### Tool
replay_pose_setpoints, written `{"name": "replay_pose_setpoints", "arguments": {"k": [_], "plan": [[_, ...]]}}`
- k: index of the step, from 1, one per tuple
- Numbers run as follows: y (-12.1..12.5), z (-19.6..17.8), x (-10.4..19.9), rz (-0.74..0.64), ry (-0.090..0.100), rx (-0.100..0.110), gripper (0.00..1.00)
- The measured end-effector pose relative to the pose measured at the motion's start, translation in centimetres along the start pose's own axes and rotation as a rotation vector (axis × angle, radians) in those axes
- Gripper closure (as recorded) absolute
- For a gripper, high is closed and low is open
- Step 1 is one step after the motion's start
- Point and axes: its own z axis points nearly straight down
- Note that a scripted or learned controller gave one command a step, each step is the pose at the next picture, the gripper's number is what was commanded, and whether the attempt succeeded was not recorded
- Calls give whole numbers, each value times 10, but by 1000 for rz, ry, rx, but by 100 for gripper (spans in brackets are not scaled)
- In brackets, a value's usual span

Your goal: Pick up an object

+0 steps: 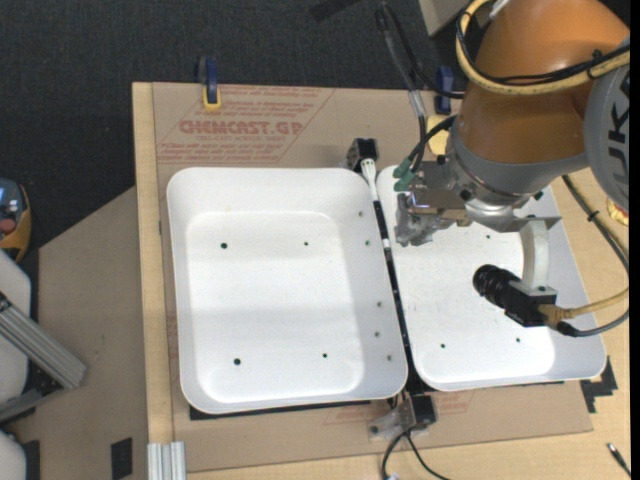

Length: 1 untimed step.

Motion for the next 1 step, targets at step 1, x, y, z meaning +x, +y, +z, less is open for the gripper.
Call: {"name": "replay_pose_setpoints", "arguments": {"k": [1], "plan": [[-24, -22, 21, -3, 1, -5, 100]]}}
